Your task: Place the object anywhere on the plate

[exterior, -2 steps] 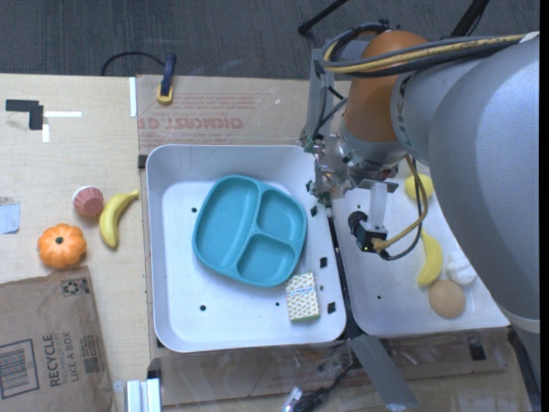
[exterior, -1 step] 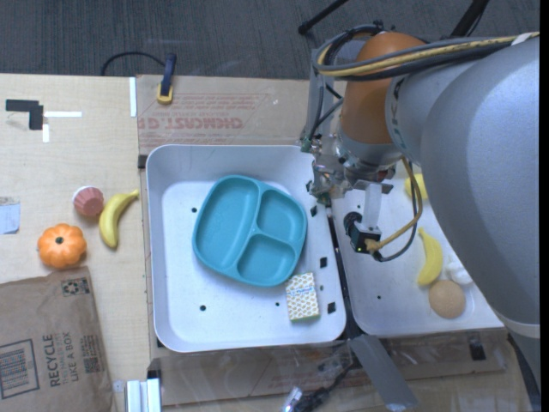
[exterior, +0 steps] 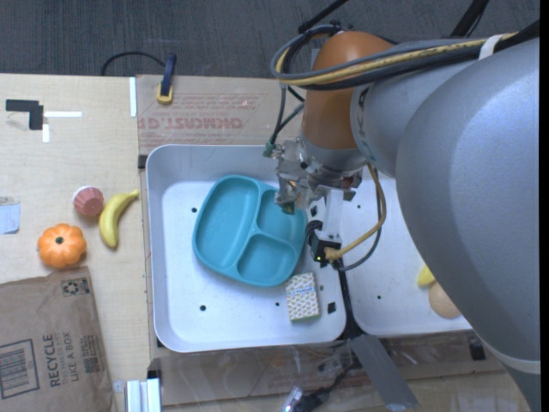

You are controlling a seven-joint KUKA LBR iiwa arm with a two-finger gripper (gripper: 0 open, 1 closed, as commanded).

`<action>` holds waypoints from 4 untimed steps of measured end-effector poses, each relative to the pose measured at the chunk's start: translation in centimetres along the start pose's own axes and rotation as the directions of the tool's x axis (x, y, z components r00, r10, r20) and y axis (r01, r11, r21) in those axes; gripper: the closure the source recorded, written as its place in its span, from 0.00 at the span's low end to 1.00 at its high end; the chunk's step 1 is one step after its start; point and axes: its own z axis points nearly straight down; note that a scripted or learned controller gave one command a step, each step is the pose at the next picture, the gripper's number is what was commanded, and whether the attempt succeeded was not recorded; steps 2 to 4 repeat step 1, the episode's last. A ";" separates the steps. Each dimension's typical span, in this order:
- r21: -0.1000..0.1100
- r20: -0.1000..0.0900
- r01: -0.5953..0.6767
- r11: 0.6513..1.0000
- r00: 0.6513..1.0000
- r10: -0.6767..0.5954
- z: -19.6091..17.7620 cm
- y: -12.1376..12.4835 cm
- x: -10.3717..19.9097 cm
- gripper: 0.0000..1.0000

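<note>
A teal divided plate (exterior: 243, 230) lies in the left white bin (exterior: 171, 316). A small white box with a dotted pattern (exterior: 302, 298) rests on the bin floor just off the plate's lower right rim. My gripper (exterior: 287, 200) hangs over the plate's right edge, above its upper right compartment. It sits well above the box and apart from it.
The right bin (exterior: 395, 307) holds a yellow item (exterior: 426, 275) and a tan one (exterior: 443, 301), both partly hidden by the arm. On the bench to the left lie a banana (exterior: 115, 217), a small pumpkin (exterior: 62, 245) and a pink cupcake (exterior: 87, 202).
</note>
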 end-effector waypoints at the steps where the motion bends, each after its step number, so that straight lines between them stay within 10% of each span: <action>1: 0.000 0.000 0.000 1.000 1.000 0.000 0.0 0.0 0.0 0.00; 4: 0.000 0.000 0.000 1.000 1.000 0.000 0.0 0.0 0.0 0.00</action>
